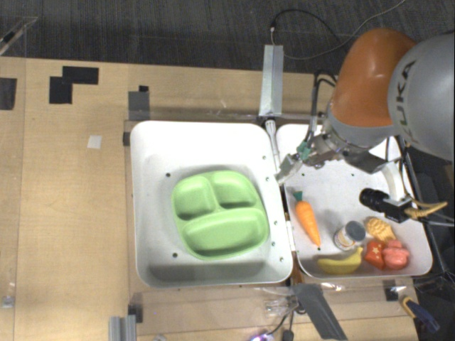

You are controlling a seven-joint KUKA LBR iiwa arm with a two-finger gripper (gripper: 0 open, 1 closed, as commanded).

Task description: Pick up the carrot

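Observation:
The orange carrot (307, 220), with a small green top, lies in the right bin (323, 183) near its left wall, pointing toward the front. My gripper (293, 162) hangs over the back left part of that bin, close to the divider between the two bins. It sits a short way behind the carrot and apart from it. Nothing shows between it and the carrot. The grey arm with its orange band (370, 77) covers the bin's back right corner.
A yellow banana (340, 263), a small round tin (348, 234), a red fruit (388, 255) and a yellow-brown piece (380, 227) crowd the right bin's front. A green divided plate (220, 213) lies in the left bin (153, 190). A black part (380, 201) juts in at the right.

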